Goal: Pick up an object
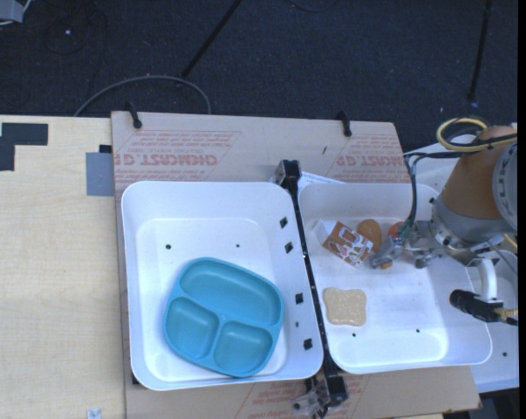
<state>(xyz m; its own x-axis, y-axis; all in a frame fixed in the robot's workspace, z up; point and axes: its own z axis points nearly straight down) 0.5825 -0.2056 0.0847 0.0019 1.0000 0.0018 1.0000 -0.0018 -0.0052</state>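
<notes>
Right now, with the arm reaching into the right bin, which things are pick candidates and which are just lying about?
Job:
- gripper, low in the right bin
- orange item beside it
- printed snack packet
- tan toast slice

Lying about:
- blue divided plate in the left bin
- cardboard sheet under both bins
</notes>
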